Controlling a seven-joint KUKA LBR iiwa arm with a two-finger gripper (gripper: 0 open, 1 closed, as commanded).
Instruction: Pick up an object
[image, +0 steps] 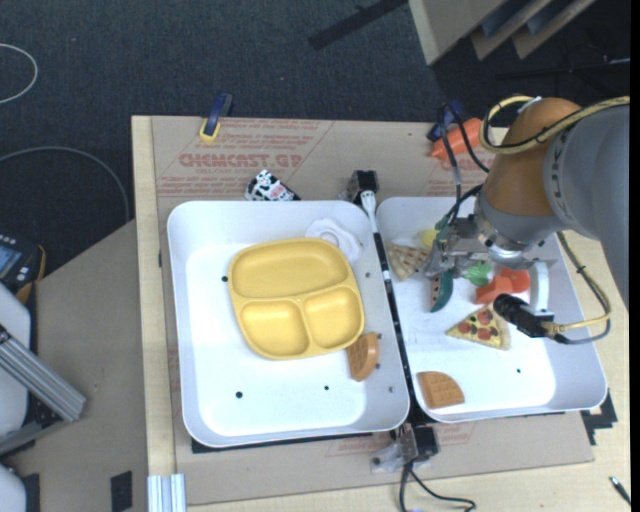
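Arm w/ gripper (452, 262) low in right white bin (560, 385), among small toy foods.
We can't tell its grip state; dark green curved piece (441, 290) lies just below it, pizza-slice toy (481, 328) nearby.

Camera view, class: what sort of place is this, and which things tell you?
Probably a robotics lab's grasping test bench: a robot arm reaches over two white bins of toy food, such as a pizza slice and a yellow divided plate.
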